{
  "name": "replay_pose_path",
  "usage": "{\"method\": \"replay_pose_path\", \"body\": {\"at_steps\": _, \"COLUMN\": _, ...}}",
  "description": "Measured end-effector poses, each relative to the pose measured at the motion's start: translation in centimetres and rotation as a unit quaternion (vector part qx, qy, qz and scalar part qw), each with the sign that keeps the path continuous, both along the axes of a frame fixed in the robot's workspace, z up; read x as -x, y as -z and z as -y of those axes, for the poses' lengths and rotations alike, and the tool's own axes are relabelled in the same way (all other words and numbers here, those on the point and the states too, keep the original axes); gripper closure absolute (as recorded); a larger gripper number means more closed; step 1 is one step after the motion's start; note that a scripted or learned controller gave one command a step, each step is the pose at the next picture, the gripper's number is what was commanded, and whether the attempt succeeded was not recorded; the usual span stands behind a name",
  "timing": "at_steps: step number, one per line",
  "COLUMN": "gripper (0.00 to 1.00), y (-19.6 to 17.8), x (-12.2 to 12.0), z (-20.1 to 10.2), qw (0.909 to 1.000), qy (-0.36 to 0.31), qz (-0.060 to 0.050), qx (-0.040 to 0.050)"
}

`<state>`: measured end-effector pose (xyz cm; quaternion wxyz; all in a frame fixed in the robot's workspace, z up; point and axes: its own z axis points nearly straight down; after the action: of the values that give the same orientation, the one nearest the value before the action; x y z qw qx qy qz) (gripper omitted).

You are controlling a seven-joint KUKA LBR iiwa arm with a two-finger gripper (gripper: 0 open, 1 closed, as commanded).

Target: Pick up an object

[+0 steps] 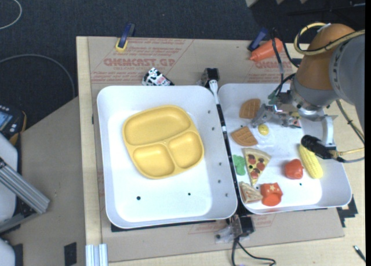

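My gripper (273, 114) hangs low over the back of the right bin (342, 186), reaching in from the right. Just below and left of it lies a small yellow and white toy piece (263, 130). A round tan cookie (250, 108) sits to its left and a brown waffle piece (244, 137) lies in front of that. Nearer the front are a pizza slice (255, 163), a green piece (239, 164), a sandwich wedge (249, 191), a red pepper (271, 193), a red tomato (294, 169) and a yellow corn cob (311, 160). Nothing shows held in the gripper.
The left bin (116, 201) holds a yellow divided plate (163, 141). An orange carrot toy (265, 50) and a small black-and-white item (156, 77) lie on the bench behind the bins. Clamps sit between the bins at back and front.
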<state>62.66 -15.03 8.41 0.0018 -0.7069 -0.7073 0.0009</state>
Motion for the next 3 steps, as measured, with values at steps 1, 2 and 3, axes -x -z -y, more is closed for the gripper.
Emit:
{"method": "replay_pose_path", "body": {"at_steps": 1, "gripper": 1.00, "y": -1.2, "x": -0.1, "z": 0.0, "qw": 1.0000, "qy": 0.000, "qz": 0.003, "qx": 0.0003}}
{"method": "replay_pose_path", "body": {"at_steps": 2, "gripper": 1.00, "y": -7.4, "x": -0.3, "z": 0.8, "qw": 1.0000, "qy": 0.001, "qz": 0.006, "qx": 0.0021}}
{"method": "replay_pose_path", "body": {"at_steps": 3, "gripper": 1.00, "y": -12.0, "x": -1.0, "z": 0.9, "qw": 1.0000, "qy": 0.000, "qz": 0.006, "qx": 0.0019}}
